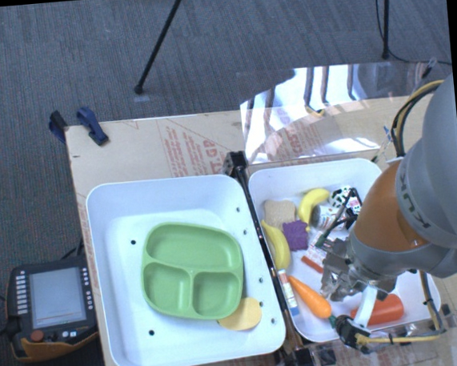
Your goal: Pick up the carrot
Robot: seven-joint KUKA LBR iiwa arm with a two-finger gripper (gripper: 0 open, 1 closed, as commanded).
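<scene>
You are looking down on a pale brown desk (153,149) carrying two shallow white bins. The left bin (108,230) holds a light green plastic plate with three compartments (193,270), and a flat yellow disc (241,316) rests against that plate's near right corner.

The right bin (292,176) is the busy one, and the grey arm with its orange band (397,218) covers most of its right half. Beneath the wrist the two-finger gripper (337,282) hangs low over the bin's middle. Whether the jaws are open or closed you cannot tell; the wrist body hides the tips, and nothing can be seen held between them.

The small orange carrot with a tapered body (310,296) lies on the bin floor towards the near left, slanting from upper left to lower right. It sits just beside the gripper, on the gripper's left, and free of it as far as the view shows.

I judge this to be the approach step, with the grasp not yet made. The next move calls for a short shift left over the carrot's thicker middle, jaws turned across its length, then a straight descent.

Mind the neighbours: a yellow banana (279,244) above, a purple block (295,234), and a red-orange piece (383,310) just to the right of the gripper.
</scene>
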